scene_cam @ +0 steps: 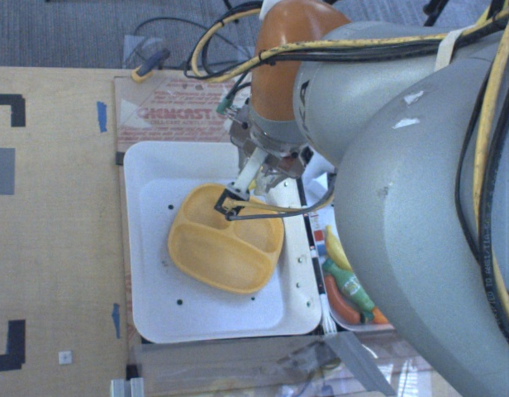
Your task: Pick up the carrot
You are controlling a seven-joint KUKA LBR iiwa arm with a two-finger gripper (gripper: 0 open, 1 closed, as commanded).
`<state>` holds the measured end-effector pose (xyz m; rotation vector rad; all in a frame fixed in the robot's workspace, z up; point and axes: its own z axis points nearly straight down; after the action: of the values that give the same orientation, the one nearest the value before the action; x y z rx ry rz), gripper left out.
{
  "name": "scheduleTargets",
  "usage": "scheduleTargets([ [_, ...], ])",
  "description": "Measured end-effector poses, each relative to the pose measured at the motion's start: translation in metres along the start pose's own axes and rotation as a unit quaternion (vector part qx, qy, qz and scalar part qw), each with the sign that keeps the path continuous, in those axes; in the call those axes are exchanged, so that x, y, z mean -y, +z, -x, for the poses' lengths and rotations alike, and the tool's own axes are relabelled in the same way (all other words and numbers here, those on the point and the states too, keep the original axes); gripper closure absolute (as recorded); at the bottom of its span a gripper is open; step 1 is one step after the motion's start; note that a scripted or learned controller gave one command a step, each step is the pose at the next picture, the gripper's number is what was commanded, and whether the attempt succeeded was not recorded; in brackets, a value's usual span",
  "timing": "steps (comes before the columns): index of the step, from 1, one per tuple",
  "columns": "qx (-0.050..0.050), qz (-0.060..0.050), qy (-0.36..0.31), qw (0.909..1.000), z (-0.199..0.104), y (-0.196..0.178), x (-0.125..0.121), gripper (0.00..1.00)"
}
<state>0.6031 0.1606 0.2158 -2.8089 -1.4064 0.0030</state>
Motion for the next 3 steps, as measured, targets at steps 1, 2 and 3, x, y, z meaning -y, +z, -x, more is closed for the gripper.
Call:
scheduleTargets([
  [1,0.000,-0.002,-0.281,0.9598,0.072,-0.001,0.027,1.00],
  [2,0.000,0.000,-0.110,0.9939,0.069,-0.022,0.056,1.00],
  [3,0.002,-0.003,0.165,0.9864,0.116,0.004,0.069,1.00],
])
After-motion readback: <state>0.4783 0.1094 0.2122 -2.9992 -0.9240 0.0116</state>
